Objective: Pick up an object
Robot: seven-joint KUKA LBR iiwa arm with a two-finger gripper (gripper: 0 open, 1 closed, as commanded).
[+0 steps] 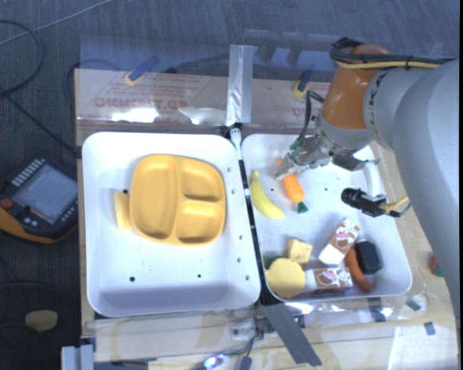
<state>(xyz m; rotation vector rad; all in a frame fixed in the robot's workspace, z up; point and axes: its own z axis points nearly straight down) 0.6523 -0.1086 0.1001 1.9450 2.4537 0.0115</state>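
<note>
My gripper (295, 163) hangs low over the far part of the right bin (386, 230), reaching in from the right. Just in front of it lies a small orange carrot (292, 186) with a green tip, its upper end close under the gripper. A yellow banana (264, 197) rests to the left by the bin's wall. Nearer the front lie a cheese wedge (299, 250), a yellow round fruit (286, 277), a red-and-white carton (341, 241), a brown box (329, 277), a reddish sausage (356, 270) and a black object (368, 256).
The left bin (108, 284) holds a yellow divided tray (177, 199) with a pale yellow piece (121, 210) at its left edge. A metal divider (241, 91) stands between the bins at the back. A teach pendant (38, 199) lies on the floor to the left.
</note>
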